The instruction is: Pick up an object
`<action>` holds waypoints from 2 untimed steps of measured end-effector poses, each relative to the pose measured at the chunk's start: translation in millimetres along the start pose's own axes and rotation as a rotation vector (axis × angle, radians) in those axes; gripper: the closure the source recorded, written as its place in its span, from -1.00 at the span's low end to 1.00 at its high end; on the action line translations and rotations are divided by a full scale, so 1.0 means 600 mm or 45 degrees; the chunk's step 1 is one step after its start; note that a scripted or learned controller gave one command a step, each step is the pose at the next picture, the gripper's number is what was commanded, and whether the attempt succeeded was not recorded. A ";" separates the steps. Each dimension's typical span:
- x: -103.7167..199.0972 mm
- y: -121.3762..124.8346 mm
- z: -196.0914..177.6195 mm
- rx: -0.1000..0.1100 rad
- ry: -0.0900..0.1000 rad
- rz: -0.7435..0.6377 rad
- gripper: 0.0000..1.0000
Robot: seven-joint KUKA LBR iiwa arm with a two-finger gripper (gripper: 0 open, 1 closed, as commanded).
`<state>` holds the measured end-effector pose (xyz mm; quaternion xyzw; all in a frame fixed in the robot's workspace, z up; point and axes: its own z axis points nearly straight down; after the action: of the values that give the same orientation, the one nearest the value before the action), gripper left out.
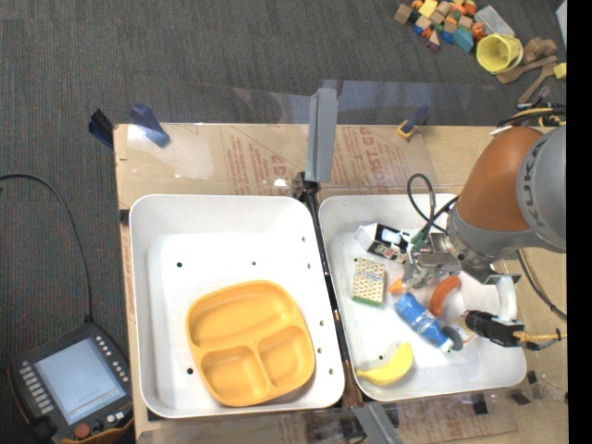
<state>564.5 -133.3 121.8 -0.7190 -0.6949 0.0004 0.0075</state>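
Note:
My gripper (418, 268) hangs low over the middle of the right bin (499, 363), with the grey arm and its orange band (495, 188) reaching in from the right. Just below it lie a blue bottle (422, 320) and an orange-red rounded piece (445, 292). A small orange bit (396, 286) sits at its left. A checkered flat pad (368, 280) lies further left, and a black-and-white packet (387, 241) lies behind it. A yellow banana (389, 365) rests near the bin's front edge.
The left bin (157, 239) holds a yellow divided plate (250, 340). A grey post (323, 141) stands behind the bins' shared wall. Toy blocks (442, 12) and a yellow cup (499, 53) lie on the floor far back. A teach pendant (69, 382) sits at the lower left.

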 end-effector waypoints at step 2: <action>-0.002 0.000 -0.014 0.003 0.002 0.006 1.00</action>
<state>564.3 -134.4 130.2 -0.7206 -0.6933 0.0005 0.0089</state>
